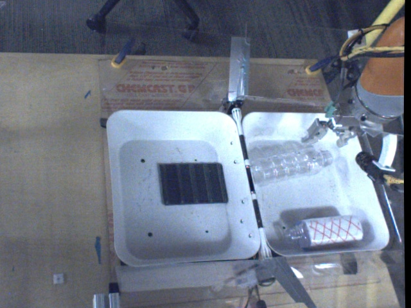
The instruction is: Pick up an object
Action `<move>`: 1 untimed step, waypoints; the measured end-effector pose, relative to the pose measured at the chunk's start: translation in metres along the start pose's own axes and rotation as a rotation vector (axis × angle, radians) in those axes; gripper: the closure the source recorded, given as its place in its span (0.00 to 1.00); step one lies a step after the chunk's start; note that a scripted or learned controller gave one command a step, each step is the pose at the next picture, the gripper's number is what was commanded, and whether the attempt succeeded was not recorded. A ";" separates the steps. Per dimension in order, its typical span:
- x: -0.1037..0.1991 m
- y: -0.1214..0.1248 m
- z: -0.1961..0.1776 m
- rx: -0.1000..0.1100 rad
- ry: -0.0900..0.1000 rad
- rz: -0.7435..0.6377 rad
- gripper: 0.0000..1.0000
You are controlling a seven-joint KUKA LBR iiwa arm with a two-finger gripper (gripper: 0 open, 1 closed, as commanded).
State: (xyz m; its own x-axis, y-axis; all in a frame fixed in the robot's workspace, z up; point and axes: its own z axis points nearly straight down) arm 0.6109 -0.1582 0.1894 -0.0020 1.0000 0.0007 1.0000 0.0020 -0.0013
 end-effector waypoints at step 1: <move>0.003 0.015 0.096 -0.004 -0.002 0.010 0.00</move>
State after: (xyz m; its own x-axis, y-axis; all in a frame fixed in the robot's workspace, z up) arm 0.6260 -0.1552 0.0934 0.0079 1.0000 -0.0009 1.0000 -0.0079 0.0024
